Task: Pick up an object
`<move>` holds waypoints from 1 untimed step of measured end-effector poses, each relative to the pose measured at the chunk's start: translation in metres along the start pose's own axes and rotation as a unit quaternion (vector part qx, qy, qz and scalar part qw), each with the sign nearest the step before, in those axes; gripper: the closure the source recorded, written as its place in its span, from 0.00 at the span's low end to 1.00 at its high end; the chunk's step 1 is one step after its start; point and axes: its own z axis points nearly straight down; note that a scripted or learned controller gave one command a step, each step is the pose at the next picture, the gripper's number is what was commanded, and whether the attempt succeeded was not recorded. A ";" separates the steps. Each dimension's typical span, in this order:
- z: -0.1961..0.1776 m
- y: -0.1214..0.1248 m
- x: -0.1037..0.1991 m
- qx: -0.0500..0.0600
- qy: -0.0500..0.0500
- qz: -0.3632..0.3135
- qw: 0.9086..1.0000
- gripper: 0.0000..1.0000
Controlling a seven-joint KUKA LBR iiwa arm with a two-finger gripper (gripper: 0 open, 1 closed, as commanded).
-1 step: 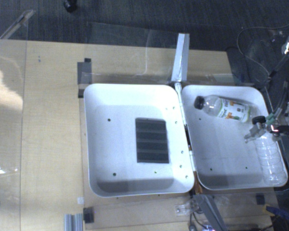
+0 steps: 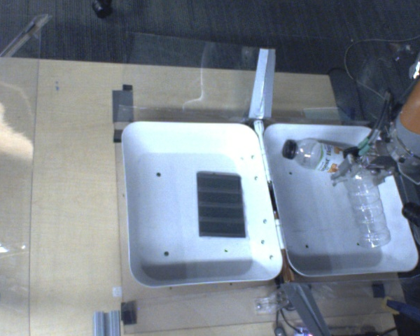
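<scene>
A clear plastic bottle with a black cap (image 2: 309, 152) lies on its side along the far edge of the right bin (image 2: 322, 250). A second clear, ribbed bottle (image 2: 369, 212) lies lengthwise by that bin's right wall. My gripper (image 2: 351, 165) hangs low over the right bin, between the labelled end of the capped bottle and the top of the ribbed one. Whether it touches either bottle cannot be told. A dark ribbed rectangular pad (image 2: 220, 204) lies flat in the middle of the left bin (image 2: 147, 187).
The grey arm with its orange band (image 2: 414, 114) and loose cables comes in over the right bin's far right corner. A metal divider strip (image 2: 261, 89) stands behind the gap between the bins. A clear screen (image 2: 28, 54) borders the bench on the left.
</scene>
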 end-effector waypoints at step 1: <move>0.110 0.051 -0.011 -0.007 -0.001 0.033 0.999 0.00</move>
